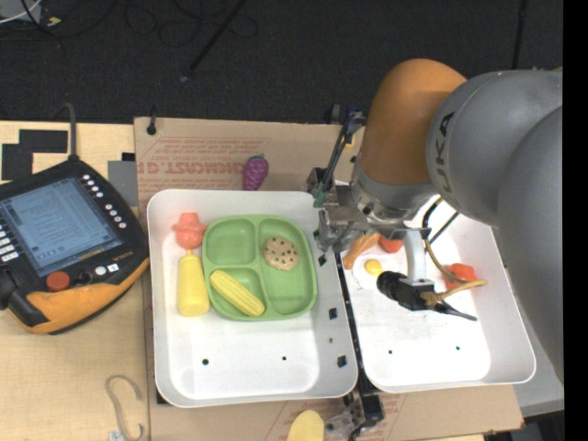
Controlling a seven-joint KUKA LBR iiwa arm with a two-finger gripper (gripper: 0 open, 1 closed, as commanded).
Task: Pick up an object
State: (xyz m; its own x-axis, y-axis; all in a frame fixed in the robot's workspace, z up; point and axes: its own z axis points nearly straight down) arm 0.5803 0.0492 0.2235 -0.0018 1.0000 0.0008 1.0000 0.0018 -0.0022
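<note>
My gripper [336, 235] hangs low over the left edge of the right bin [459, 366], close to the wall between the two bins. Just beside it lie a toy fried egg [370, 266] and an orange-red piece [375, 243]. A small orange thing [458, 271] and a thin brown stick [465, 286] sit further right in the same bin. The left bin [239, 366] holds a green divided plate [303, 292] with a cookie [280, 253] and a corn cob [237, 292]. I see nothing between the fingers.
A yellow bottle [191, 284] and a red-orange toy [187, 231] lie left of the plate. A purple toy [255, 171] rests on the cardboard behind the bins, a yellow one [305, 424] in front. A teach pendant [64, 237] lies at the left.
</note>
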